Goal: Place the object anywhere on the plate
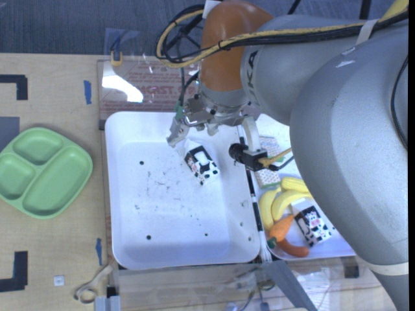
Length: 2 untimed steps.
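A small black-and-white patterned box (201,164) lies in the left white bin (168,238), towards its far right part. My gripper (193,132) hovers just beyond the box, near the bin's far wall, and one silver finger (176,134) points down to the left. The fingers stand apart and open with nothing between them, and the box sits clear of them. The green divided plate (43,172) rests on the wooden bench, left of both bins and well away from the gripper.
The right bin (324,250) holds yellow bananas (283,198), an orange carrot (283,229), a second black-and-white box (311,224) and a patterned card (272,149). A clear plastic sheet (139,83) lies behind the left bin. The arm's bulk covers the right side.
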Motion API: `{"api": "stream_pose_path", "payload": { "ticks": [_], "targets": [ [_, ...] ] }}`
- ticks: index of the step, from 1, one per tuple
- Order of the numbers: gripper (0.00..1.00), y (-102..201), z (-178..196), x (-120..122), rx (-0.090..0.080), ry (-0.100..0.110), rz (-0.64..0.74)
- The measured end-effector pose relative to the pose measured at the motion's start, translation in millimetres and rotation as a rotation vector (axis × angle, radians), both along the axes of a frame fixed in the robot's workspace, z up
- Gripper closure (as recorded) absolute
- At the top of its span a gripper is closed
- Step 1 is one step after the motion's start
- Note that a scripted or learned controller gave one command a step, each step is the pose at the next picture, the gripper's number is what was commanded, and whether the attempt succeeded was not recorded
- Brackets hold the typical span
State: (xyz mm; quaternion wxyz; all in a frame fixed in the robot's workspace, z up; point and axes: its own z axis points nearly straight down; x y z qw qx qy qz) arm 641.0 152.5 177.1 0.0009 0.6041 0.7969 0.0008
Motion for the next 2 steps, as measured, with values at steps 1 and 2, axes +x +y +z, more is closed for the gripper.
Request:
{"api": "stream_pose_path", "payload": {
  "ticks": [1,2],
  "targets": [
    [1.0,1.9,10.7,0.6,-0.001,-0.003,0.003],
    [1.0,66.9,15.5,15.4,0.001,0.0,-0.138]
  ]
}}
